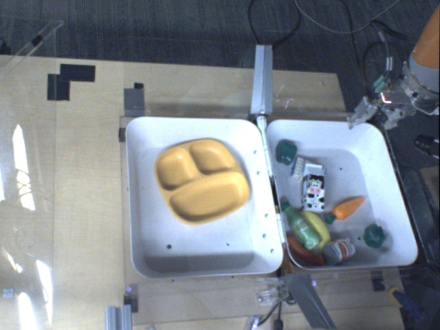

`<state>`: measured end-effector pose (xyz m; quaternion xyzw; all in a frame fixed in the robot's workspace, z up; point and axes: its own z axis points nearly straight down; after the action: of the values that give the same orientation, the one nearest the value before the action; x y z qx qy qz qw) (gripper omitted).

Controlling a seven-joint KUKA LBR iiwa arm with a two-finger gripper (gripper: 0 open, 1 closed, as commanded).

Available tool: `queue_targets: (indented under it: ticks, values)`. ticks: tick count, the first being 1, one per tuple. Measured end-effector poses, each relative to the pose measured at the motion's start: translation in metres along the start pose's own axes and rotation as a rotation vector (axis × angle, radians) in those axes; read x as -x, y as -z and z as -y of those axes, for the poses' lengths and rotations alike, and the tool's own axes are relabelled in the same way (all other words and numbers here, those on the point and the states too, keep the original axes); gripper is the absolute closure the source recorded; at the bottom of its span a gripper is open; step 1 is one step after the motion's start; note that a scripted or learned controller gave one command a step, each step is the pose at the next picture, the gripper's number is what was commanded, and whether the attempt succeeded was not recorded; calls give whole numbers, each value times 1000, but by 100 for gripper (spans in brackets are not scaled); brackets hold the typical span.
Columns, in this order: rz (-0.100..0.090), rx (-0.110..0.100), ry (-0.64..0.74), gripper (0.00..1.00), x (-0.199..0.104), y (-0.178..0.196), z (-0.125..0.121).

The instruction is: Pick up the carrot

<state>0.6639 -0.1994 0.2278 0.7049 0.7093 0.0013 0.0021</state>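
Note:
The carrot point(348, 207) is orange with a small green top and lies tilted in the right bin point(393, 184), right of centre. My gripper point(377, 117) hangs over the far right corner of that bin, well behind the carrot and apart from it. Its fingers stand spread and open with nothing between them.
Around the carrot lie a white carton point(313, 185), a yellow fruit point(317, 221), a green bottle point(302, 227), a red item point(306, 250), a small can point(338, 251) and two teal pieces point(286, 150) point(375, 236). The left bin point(137, 205) holds a yellow divided plate point(201, 179).

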Motion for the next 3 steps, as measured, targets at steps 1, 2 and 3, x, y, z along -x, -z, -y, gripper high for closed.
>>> queue_targets:
  ticks: [1, 2, 3]
  values:
    - [-1, -2, -70, 0, 5, -91, 86]
    - [-1, 5, -40, 0, -25, -139, 149]
    - [-1, 11, -35, 100, -27, -127, 146]
